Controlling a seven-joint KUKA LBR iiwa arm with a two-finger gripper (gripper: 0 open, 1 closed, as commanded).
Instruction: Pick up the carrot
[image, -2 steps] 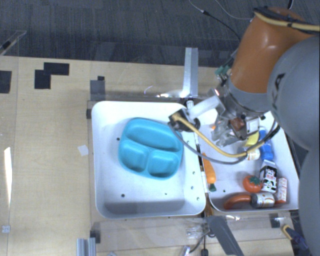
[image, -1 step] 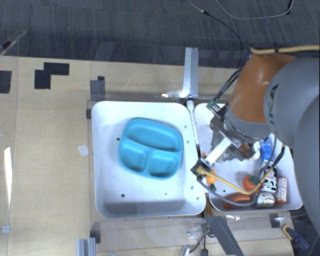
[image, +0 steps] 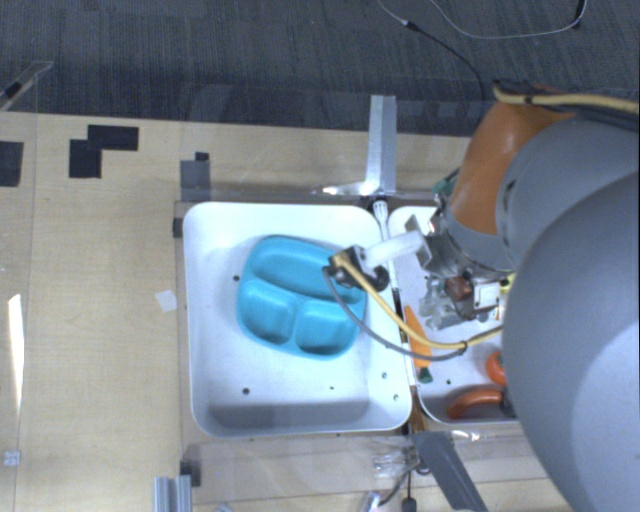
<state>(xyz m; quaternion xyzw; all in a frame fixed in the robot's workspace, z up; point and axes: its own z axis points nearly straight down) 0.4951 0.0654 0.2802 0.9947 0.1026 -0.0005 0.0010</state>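
Note:
A slim orange piece that looks like the carrot (image: 412, 323) lies slanted in the right bin (image: 432, 398), close to its left wall. My gripper (image: 446, 300) hangs just right of it and over it, low in the right bin. The arm's grey body and orange band cover most of that bin. A yellow cable loops from the wrist past the carrot, so I cannot make out whether the gripper touches it.
The left bin (image: 215, 300) holds a blue divided plate (image: 295, 295). Two more orange-red items, one (image: 470, 402) near the front and one (image: 494, 367) beside the arm, lie in the right bin. A metal post (image: 382, 140) stands behind the bins.

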